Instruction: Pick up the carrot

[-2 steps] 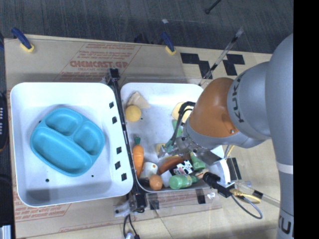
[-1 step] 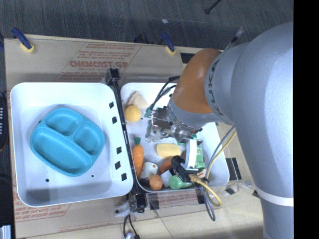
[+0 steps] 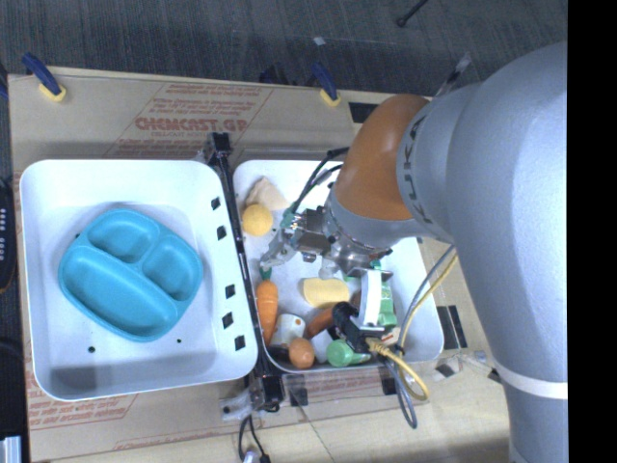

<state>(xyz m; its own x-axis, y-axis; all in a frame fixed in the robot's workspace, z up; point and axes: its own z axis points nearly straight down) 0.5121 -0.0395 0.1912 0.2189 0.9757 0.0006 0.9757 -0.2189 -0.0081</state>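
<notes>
- To take the carrot [image 3: 267, 306] cleanly, the gripper [image 3: 281, 246] should drop straight over its middle with fingers across its width, keeping off the bin [image 3: 424, 287] wall at its left
- The carrot lies upright along the right bin's left wall, just below the gripper, not touching it
- Whether the gripper is spread or closed I cannot tell, and nothing shows in it

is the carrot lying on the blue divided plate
No, the orange carrot lies in the right white bin, while the blue divided plate sits in the left one.
</notes>
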